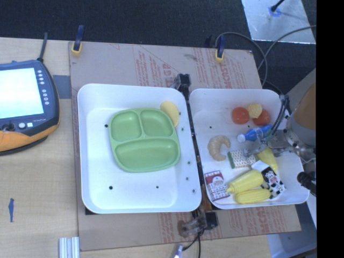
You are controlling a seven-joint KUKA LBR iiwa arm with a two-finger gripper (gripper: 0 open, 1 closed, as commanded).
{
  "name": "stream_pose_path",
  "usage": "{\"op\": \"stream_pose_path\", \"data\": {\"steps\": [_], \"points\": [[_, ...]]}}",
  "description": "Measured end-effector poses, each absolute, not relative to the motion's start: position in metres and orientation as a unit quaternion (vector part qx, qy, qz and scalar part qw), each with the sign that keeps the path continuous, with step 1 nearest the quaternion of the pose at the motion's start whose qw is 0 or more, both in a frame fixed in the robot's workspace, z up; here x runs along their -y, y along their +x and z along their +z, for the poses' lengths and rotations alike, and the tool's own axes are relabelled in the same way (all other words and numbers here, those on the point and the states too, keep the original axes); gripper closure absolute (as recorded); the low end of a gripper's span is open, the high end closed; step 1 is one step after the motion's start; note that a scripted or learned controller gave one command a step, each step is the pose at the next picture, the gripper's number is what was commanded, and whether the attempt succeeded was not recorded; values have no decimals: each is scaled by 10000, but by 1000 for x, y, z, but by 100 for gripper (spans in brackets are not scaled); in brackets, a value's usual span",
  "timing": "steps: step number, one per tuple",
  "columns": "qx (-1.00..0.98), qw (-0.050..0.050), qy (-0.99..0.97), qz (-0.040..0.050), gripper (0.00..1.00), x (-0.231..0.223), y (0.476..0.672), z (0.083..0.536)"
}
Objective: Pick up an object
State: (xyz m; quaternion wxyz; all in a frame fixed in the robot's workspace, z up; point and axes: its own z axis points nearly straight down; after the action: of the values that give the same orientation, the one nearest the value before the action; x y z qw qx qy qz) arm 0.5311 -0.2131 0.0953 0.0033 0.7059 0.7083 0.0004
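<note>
The right bin (200, 144) holds several small items: a red tomato (240, 115), a small yellow-orange piece (255, 110), a tan croissant (219, 147), a blue and white bottle (251, 136), a yellow banana (267, 157), two corn cobs (248, 187), a red card (214, 185) and a black-and-white cow-patterned piece (273, 181). The arm comes in over that bin's right edge. Its gripper (278, 142) hangs low beside the bottle and just above the banana. Grey wrist parts and cables hide much of it. I see nothing lifted.
The left bin (91, 160) holds a green divided plate (144, 140) and a yellow fruit (170, 112) at its upper right. A tablet pendant (24, 104) lies at the bench's left. Clamps sit between the bins, and cables run at the top right.
</note>
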Motion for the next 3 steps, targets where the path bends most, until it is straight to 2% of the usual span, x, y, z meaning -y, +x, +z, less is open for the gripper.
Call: {"op": "stream_pose_path", "data": {"steps": [1, 2, 3], "points": [[-7082, -6, 7061, 1, 0, 211, 604, 92], [-7052, -153, 7087, -115, 0, 174, 648, 92], [-7081, 0, 7061, 1, 0, 182, 656, 161]]}}
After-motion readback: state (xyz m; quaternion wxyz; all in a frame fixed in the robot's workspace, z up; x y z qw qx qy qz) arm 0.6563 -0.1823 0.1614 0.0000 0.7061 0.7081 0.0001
